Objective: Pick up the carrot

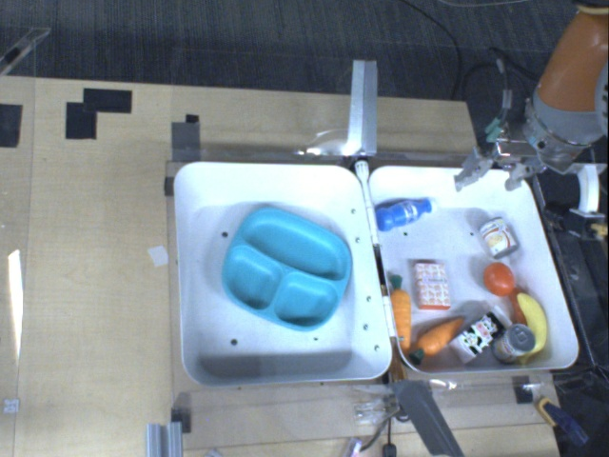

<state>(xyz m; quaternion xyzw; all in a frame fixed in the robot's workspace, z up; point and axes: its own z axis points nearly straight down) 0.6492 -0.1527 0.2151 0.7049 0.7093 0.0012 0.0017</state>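
While the gripper (pixel 495 171) hangs over the far rim of the right bin (pixel 552 255), its two fingers (pixel 473 173) look spread apart with nothing between them, though at this slant how wide they stand is hard to judge. Above them the grey wrist and the orange band (pixel 576 60) rise toward the right edge.

Taking the pink box (pixel 431 284) in the middle of that bin as the mark: the carrot (pixel 401 316) lies just to its left, lengthwise along the divider wall, close against it or touching. A second orange vegetable (pixel 442 335) lies just below the box, slanted, its thick end near a black-and-white carton (pixel 479 334). A blue bottle (pixel 402 213) lies above the box, a small jar (pixel 498 237) up and to the right, an orange ball (pixel 499 278) to the right, and a banana (pixel 534 320) with a can (pixel 515 343) below right.

The carrot is probably a light, stiff plastic toy, smooth and tapered, so it may slip toward its thin end. A hold across the thick middle seems best, fingers set crosswise to its length; the wall beside it leaves little room for one finger.
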